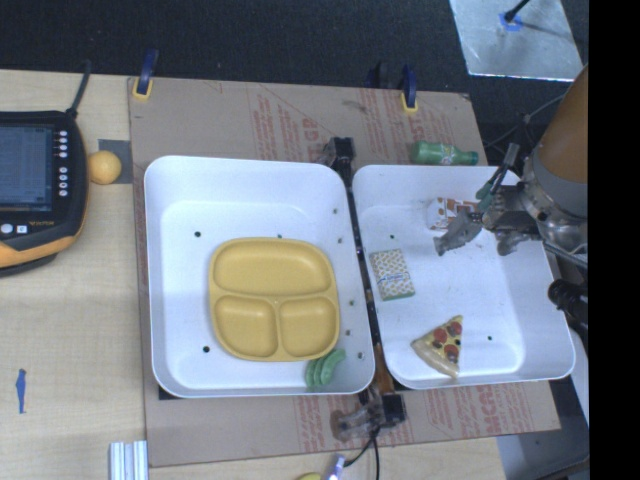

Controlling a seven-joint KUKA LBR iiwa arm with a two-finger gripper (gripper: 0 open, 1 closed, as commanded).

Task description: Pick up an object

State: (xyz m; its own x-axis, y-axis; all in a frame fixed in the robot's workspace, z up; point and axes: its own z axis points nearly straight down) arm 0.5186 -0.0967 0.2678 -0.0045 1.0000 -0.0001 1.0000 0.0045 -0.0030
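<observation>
Dark carpet floor (250, 18) beyond a pale wooden bench (70, 348) — brown cardboard sheet (300, 118) clamped on top.

The grey KUKA arm with its orange band (566, 133) reaches in from the right edge of the view, over the far right corner of the right-hand shallow white bin (520, 363). Its wrist sits at the bin's right rim, angled toward the left. The dark two-finger gripper (478, 236) hangs over the far half of that bin, its fingers (455, 240) spread apart and pointing down and leftward, with nothing between them.
</observation>
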